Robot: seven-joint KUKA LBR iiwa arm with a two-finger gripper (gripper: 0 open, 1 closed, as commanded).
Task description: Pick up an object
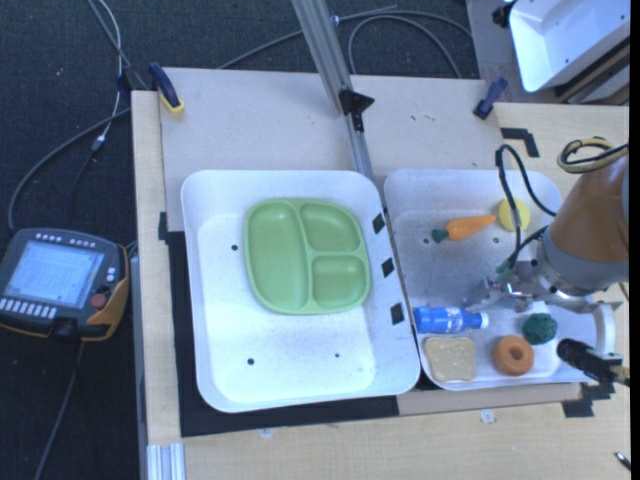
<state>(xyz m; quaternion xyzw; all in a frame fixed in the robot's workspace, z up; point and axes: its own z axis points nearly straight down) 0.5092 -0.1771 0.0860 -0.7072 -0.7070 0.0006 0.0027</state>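
Note:
In the right bin (440,182) lie an orange carrot (468,228), a yellow object (513,215), a blue bottle (447,319), a slice of bread (450,358), a brown donut (514,355) and a dark green broccoli piece (540,327). My gripper (500,288) hangs low over the middle of this bin, just above and right of the bottle's cap end and left of the broccoli. I see no object clearly in it. The grey arm with its orange band (590,223) covers the bin's right side.
A green divided plate (305,256) rests in the left bin (290,373). An aluminium post (325,38) slants down to the gap between the bins. Blue clamps (165,88) sit at the bench's back corners. A teach pendant (60,283) lies on the floor at left.

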